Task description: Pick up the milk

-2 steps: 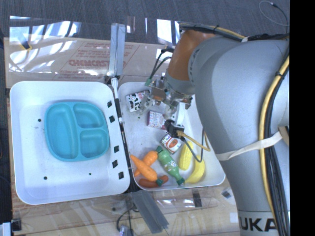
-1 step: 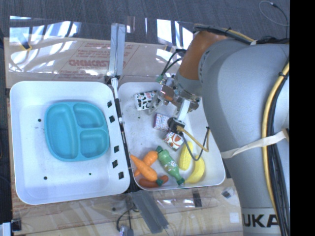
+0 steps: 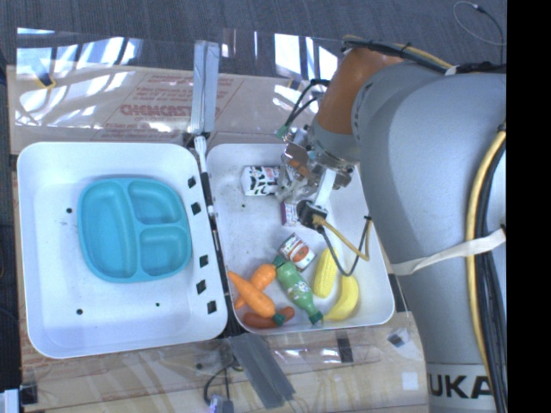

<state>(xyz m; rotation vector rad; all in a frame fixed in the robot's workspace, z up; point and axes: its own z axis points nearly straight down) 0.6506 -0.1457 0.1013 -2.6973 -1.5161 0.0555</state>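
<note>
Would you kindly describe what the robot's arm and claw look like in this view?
The arm is thick, rounded and light grey, with an orange band above the wrist and white "KUKA" lettering near its base. Yellow and black cables run along its side. The claw is a small, dark metallic assembly with thin wires looping around it.
</note>
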